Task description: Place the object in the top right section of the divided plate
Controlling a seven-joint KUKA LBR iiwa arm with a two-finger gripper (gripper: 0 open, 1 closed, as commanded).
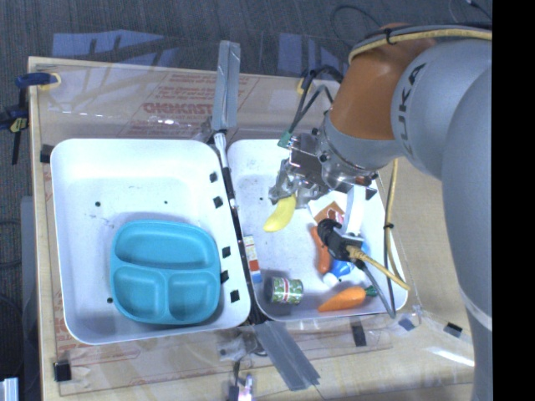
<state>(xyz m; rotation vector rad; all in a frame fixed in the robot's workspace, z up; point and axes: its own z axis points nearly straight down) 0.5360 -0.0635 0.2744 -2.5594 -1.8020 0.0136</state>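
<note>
A teal divided plate (pixel 165 271) lies in the left bin (pixel 84 182), toward its front, with one long section at the back and two smaller ones at the front. All its sections are bare. My gripper (pixel 287 194) hangs over the middle of the right bin (pixel 249 167). A yellow banana-shaped object (pixel 280 215) slants down from between its fingers, its upper end pinched there. The gripper is well to the right of the plate, across the wall between the bins.
In the right bin's front lie a small green can (pixel 286 290), a carrot (pixel 343 299), an orange piece (pixel 322 256) and a blue item (pixel 342 267). My arm covers the bin's back right.
</note>
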